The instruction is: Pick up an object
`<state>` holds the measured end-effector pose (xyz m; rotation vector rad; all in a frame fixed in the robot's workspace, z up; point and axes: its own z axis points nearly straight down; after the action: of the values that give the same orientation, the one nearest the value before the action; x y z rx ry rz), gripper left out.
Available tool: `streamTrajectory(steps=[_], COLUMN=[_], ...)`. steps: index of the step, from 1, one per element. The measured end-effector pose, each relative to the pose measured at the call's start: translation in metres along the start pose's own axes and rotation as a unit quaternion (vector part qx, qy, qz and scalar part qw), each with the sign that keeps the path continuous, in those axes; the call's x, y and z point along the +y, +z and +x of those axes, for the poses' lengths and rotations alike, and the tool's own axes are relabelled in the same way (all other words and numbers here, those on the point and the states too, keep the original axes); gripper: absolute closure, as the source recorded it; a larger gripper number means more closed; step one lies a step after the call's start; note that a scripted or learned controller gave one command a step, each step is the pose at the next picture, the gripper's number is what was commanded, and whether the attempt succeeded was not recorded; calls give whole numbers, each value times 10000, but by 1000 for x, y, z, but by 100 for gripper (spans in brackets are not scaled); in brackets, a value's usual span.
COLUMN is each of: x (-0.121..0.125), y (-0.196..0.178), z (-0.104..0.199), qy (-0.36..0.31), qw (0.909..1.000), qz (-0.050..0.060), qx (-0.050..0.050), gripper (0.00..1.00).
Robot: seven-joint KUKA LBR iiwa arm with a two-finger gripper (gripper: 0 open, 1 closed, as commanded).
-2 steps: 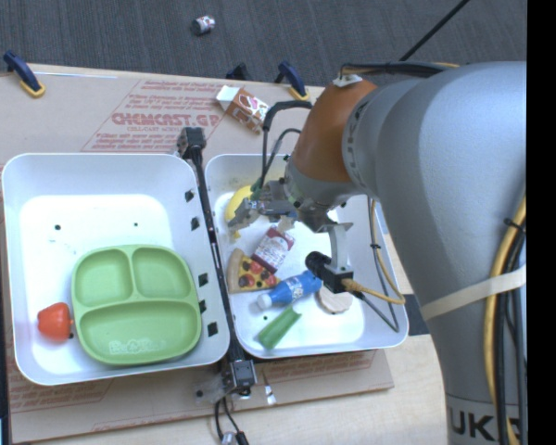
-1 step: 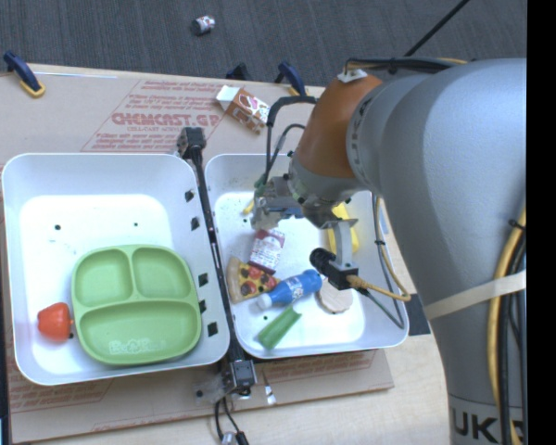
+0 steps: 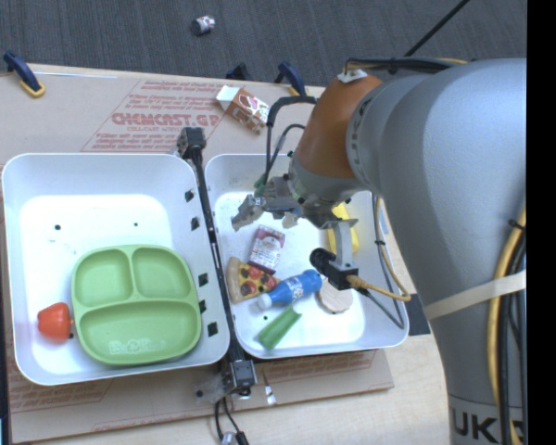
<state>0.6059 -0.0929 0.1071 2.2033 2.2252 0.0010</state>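
White right bin (image 3: 371,336), blue bottle (image 3: 292,290) lying diagonally

A robotics lab is showing itself here: a grey industrial arm (image 3: 445,202) is reaching over two white bins (image 3: 37,184) that are sitting on a cardboard sheet (image 3: 148,119) (printed lettering, clamped at the edges) on the counter, with cables (image 3: 510,276) trailing alongside and grey carpet (image 3: 259,17) lying beyond.

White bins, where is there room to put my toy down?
Left white bin: bare floor behind the green divided plate. Right white bin is crowded: red packet, blue bottle, green stick under the pincer.
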Motion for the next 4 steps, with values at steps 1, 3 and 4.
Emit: streamTrajectory(steps=[1, 3, 4], x=[0, -64, -64], y=[-10, 13, 4], z=[0, -4, -4], qy=[-11, 19, -13], qw=[10000, 10000, 10000], qz=[6, 29, 48], qx=[2, 29, 27], gripper=[100, 0, 100])
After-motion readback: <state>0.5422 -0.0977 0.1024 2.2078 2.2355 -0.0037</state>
